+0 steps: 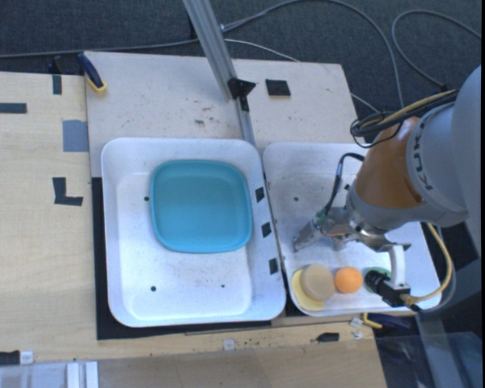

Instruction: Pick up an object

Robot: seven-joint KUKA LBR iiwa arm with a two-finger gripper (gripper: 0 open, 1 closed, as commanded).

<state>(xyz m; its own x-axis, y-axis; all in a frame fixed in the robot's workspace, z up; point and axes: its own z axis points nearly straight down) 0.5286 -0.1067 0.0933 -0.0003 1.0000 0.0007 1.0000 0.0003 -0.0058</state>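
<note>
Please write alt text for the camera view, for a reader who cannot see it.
A grey arm reaches from the right over the right bin, its gripper above a tan disc and an orange ball at the bin's near edge. The left bin holds a blue plate.

Both shallow bins, the left bin (121,241) and the right bin (295,172), look like smooth white plastic, scuffed and speckled with dark marks. The turquoise plate (200,205) has an even, faintly glossy plastic look. The bench top (32,217) appears to be pale matt wood or board, patched with dark tape. The slanted bar (218,47) looks like brushed metal. The orange ball (348,280) seems smooth and matt.
</note>
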